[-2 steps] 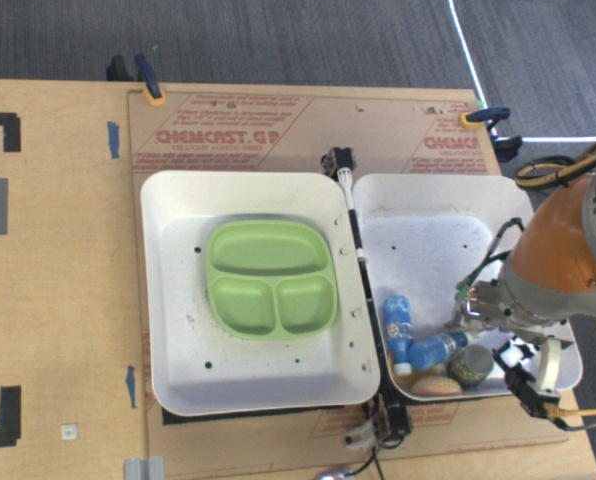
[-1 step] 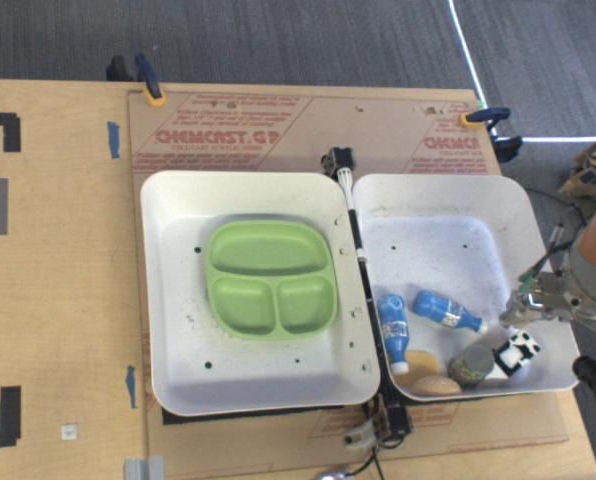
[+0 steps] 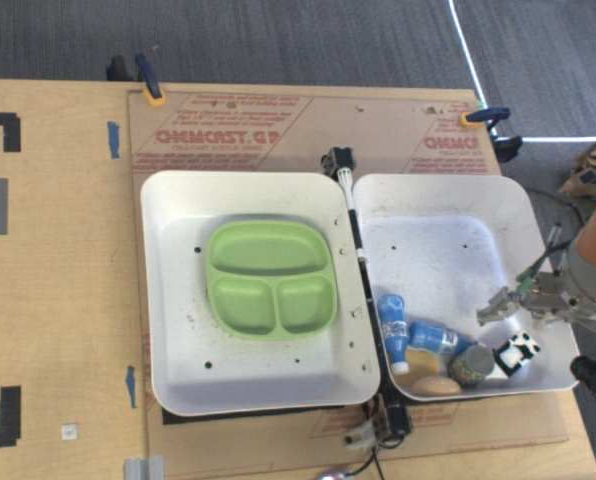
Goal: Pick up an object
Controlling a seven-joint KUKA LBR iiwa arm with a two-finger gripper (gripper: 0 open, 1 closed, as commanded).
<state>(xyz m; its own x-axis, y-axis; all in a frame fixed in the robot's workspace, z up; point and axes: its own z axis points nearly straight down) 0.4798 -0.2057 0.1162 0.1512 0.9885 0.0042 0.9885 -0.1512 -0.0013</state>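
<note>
Looking down, I see my gripper (image 3: 500, 306) at the right bin's (image 3: 448, 208) right side, above the floor; I cannot tell how the jaws stand. The pickable things cluster in that bin's near corner: two blue bottles (image 3: 391, 328), a tan lump (image 3: 433, 384), a grey-green can (image 3: 470, 365) and a black-and-white cube (image 3: 518, 353). A green divided plate (image 3: 271, 276) sits in the left bin (image 3: 168, 268).

The green divided plate (image 3: 271, 278) lies in the left bin (image 3: 168, 298). Behind this bin, a printed cardboard sheet (image 3: 228, 128) covers the counter (image 3: 48, 268), held by an orange clamp (image 3: 150, 80) at its far left corner.
</note>
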